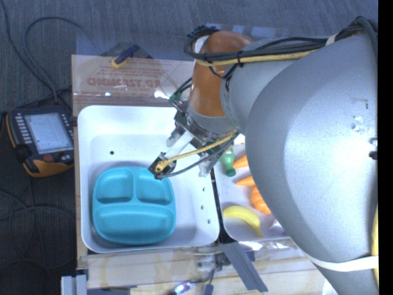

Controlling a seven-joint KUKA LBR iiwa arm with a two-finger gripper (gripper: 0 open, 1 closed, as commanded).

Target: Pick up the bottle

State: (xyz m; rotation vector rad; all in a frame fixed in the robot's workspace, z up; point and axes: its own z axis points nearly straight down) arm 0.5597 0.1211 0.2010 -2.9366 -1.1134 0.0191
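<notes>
Grey carpet [123, 17] under bench; white bin [123, 134] holds blue tray [132, 204]; gripper [184, 146] finger state unclear.

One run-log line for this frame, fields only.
arm: over both bins | gripper: above left bin, beside blue tray | grasp: unclear | right bin: banana, orange and green items

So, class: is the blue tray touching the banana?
Apart. The camera view shows the blue tray in the left bin and the banana in the right one, bin walls between them.

Bright, even light; arm perhaps blurred.
</notes>
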